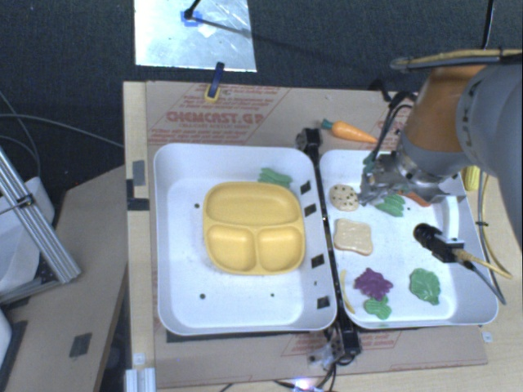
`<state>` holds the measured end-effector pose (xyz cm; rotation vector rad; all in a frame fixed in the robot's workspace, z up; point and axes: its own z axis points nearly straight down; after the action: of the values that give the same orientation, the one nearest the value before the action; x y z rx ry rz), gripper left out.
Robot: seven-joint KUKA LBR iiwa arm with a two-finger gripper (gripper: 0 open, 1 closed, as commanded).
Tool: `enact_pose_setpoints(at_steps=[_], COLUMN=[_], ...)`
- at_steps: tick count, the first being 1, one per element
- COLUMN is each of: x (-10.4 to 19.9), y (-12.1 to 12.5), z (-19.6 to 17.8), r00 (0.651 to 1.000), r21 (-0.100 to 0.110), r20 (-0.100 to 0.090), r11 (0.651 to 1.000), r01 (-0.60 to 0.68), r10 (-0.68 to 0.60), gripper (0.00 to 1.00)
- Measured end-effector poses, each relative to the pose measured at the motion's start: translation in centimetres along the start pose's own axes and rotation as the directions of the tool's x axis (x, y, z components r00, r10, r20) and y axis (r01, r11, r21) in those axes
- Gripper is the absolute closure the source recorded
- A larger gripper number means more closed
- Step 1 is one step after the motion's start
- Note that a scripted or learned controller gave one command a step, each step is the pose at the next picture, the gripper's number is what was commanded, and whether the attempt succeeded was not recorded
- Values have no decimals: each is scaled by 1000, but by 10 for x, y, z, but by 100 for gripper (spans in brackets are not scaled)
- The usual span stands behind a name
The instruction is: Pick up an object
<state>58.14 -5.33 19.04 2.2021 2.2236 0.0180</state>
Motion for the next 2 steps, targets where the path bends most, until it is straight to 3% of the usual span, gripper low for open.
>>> enact_pose_setpoints(at_steps=[1,2], x=[138,189], y=[5,-52], z=[-16,-44], r00=[1000,1000], r21=[12,17], r20=[-7,-5], r11=[1000,1000], r01=[8,1], r10=[-8,-1], gripper=[100,100])
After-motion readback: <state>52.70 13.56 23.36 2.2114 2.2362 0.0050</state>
